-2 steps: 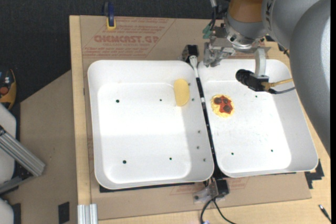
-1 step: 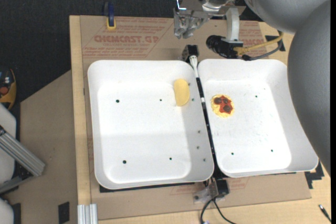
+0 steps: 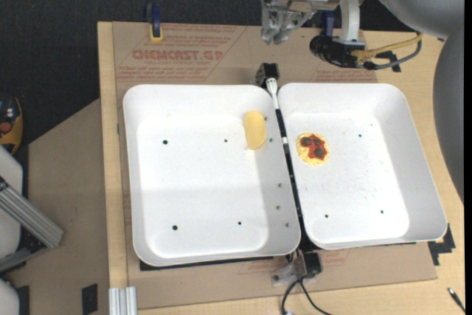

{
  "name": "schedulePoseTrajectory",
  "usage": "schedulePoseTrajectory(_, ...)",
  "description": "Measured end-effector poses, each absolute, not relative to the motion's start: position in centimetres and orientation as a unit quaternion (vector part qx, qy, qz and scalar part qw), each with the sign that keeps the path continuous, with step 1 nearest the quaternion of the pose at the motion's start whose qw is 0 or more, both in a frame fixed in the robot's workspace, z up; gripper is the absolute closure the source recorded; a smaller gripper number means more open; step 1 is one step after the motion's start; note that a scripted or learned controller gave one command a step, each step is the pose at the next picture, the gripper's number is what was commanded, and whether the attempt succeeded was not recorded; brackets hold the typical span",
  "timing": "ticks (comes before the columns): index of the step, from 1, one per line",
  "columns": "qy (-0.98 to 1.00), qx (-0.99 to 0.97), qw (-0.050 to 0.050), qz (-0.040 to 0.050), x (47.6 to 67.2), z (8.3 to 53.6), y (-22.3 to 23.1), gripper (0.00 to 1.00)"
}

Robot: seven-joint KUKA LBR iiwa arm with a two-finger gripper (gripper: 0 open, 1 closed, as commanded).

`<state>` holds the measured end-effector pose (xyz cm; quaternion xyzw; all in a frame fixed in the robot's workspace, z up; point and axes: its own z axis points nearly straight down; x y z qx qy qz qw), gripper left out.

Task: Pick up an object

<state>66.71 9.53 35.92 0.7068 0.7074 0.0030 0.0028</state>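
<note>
A pale yellow, banana-like piece (image 3: 254,130) lies in the left bin (image 3: 147,195), close to its right wall near the back. A small round pizza-like toy with red topping (image 3: 312,148) sits in the right bin (image 3: 398,181), in its left half. My gripper (image 3: 278,29) hangs high above the bench behind the bins, over the cardboard near the seam between them. Its fingers point down, close together, with nothing between them.
A brown cardboard sheet (image 3: 192,52) lies under both bins. A blue-and-yellow clamp (image 3: 155,22) sits at its back left edge. A black clip (image 3: 268,74) holds the bins together at the back, another (image 3: 306,263) at the front.
</note>
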Motion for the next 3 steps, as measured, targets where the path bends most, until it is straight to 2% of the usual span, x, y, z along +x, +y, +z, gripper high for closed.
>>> schedulePoseTrajectory(1,0.706,0.708,0.003,0.0024,66.7,39.1,6.7,1.0)
schedulePoseTrajectory(2,0.711,0.703,-0.004,-0.0026,66.4,31.0,18.0,1.0)
schedulePoseTrajectory(3,0.709,0.705,-0.004,-0.0042,66.4,21.4,22.8,1.0)
